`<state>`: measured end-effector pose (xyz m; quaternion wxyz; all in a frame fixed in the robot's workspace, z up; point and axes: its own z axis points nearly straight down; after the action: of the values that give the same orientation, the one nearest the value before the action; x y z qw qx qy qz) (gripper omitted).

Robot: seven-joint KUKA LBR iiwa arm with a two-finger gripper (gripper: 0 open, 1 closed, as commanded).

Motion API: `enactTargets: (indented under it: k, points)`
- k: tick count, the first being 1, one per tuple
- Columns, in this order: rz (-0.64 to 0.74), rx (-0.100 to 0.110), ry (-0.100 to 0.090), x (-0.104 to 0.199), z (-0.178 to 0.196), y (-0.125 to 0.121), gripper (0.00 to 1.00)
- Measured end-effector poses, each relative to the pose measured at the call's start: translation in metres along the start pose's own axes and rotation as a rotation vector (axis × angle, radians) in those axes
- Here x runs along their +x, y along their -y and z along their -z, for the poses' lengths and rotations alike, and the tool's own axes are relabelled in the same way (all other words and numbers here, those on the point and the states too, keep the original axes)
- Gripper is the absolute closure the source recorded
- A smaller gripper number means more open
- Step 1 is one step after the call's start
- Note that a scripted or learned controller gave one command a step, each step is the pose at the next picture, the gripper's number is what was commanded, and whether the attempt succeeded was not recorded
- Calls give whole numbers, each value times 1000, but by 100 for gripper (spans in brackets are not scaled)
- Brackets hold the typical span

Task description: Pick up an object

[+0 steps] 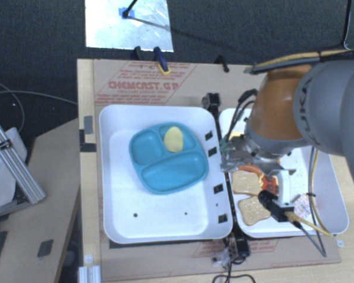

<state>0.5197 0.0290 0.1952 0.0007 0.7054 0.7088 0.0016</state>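
Note:
My gripper (246, 165) hangs low over the left part of the right bin (337, 217), under the grey wrist and orange band. Just below it lie a slice of toast (244, 183) and a second toast piece (252, 211), with a small orange item (271, 185) beside them. A red-and-white packet (301, 205) rests further right. In the left bin (113, 175) a blue divided plate (168, 175) carries a yellow rounded object (173, 138) in its upper right compartment. The arm's bulk hides much of the right bin.
A black divider with clips (219, 187) runs between the two bins. A yellow-and-black cable (310, 223) trails from the arm across the right bin's front. Cardboard (147, 84) lies under both bins, and a shiny sheet (128, 16) lies beyond it.

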Motion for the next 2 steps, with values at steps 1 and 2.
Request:
enactTargets:
  k: [1,2]
  points:
    - [-9,3,2,-49,12,24,100]
    - [6,6,-3,30,-12,34,100]
